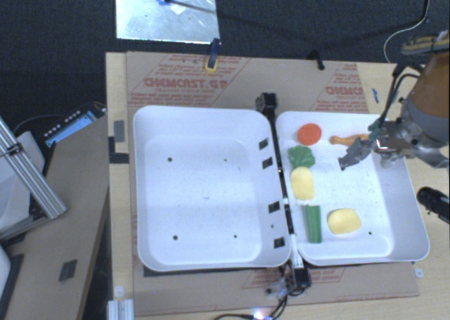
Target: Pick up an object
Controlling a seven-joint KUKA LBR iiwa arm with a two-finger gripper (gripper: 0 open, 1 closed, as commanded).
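Six toy foods lie in the right bin [401, 241]: nearest, yellow lemon [344, 221] and green stick [313, 223]; farther, orange carrot [346, 140]. Pincer [354, 155] hovers beside the carrot, grip state indiscernible. Approach step; next, descend onto one item.

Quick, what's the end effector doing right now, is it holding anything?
End effector: over the right bin, near the orange piece; nothing seen in its grip, open or shut cannot be told.
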